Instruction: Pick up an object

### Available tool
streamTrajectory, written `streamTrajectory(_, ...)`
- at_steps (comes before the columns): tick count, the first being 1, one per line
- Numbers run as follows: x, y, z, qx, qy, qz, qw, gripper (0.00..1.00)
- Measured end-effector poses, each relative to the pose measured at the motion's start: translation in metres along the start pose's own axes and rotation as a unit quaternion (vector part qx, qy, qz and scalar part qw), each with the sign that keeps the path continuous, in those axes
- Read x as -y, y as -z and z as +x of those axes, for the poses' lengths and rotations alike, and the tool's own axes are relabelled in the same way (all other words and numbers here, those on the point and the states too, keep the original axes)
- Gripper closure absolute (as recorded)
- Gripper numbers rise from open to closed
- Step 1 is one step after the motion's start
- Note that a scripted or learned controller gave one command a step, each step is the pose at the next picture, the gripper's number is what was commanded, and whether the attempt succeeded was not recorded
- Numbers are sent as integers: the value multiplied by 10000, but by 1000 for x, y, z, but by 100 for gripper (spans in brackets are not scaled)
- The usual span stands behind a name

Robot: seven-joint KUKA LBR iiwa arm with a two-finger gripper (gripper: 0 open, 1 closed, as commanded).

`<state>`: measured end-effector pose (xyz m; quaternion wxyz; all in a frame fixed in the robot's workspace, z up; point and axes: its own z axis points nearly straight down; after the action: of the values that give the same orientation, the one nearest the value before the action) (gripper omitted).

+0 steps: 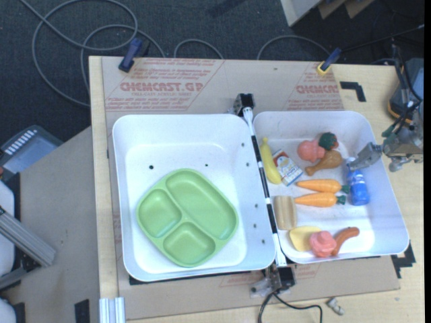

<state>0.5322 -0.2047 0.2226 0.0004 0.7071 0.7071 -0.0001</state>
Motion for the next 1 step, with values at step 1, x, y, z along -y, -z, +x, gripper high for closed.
streamTrajectory(1, -101, -95, -18, -3, 5, 4, 10000, 0)
